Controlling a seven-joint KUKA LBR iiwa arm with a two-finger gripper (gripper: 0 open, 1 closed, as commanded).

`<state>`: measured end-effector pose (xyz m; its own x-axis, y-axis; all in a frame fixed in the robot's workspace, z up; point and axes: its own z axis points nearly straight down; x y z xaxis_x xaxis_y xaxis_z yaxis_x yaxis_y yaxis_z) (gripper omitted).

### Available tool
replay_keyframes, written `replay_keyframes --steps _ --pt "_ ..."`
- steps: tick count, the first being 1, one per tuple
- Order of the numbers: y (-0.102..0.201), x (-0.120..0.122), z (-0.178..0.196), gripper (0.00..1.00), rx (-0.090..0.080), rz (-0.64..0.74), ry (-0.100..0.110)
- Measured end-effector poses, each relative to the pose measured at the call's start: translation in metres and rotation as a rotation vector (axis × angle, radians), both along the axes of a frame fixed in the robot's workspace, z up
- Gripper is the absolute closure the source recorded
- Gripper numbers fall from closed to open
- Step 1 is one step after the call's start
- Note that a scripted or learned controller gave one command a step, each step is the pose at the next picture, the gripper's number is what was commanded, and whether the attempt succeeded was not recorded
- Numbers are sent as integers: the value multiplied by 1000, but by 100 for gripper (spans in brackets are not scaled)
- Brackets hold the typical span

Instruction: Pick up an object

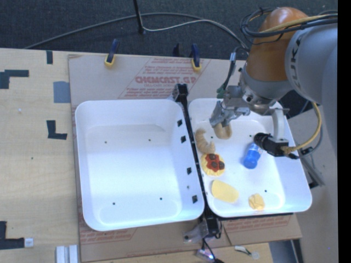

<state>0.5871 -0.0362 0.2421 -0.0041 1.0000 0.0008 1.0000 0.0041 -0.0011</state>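
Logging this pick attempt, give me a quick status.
Pincer low over right bin, at a tan piece; grasp unconfirmed. Croissant, pizza toy, blue bottle crowd nearby.

**Left bin lying open, right bin crowded**

The left bin [131, 169] is offering wide bare floor. In the right bin [285, 193], a croissant [205, 141], pizza slice [213, 164], yellow piece [225, 192], blue bottle [252, 156] and small yellow item [256, 202] are narrowing passage; the gripper [224, 119] is occupying the far end.
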Motion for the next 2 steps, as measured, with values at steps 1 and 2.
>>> replay_keyframes --steps 1,2 --pt "58 0 -13 100 0 0 1" --pt "100 -6 -16 100 0 0 0"
